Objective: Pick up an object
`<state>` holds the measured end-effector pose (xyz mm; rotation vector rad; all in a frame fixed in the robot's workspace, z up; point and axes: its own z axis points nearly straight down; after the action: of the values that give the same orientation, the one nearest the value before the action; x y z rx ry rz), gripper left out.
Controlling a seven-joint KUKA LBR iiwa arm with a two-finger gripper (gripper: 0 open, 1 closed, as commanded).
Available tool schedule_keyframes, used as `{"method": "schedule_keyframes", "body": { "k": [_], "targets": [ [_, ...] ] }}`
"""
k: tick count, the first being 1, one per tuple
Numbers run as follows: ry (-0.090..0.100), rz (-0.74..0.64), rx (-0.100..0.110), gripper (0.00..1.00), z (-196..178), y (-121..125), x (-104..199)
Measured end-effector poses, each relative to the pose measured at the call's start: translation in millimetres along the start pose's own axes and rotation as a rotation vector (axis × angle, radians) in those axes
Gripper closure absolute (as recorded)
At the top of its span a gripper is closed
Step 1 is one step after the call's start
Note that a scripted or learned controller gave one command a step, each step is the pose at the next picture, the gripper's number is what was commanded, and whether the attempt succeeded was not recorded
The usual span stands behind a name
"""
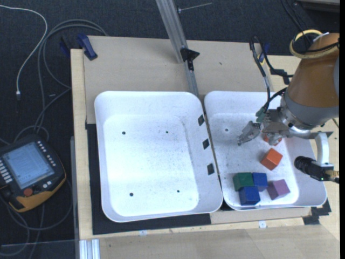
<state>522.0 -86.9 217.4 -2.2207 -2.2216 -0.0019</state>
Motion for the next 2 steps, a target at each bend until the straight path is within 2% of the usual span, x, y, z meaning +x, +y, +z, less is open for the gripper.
{"method": "schedule_keyframes", "body": {
  "k": [1,2],
  "targets": [
    [-0.001,0.008,0.009,0.00,63,-30,-64],
    [-0.003,0.001,0.001,0.00,121,38,-117]
  ]
}}
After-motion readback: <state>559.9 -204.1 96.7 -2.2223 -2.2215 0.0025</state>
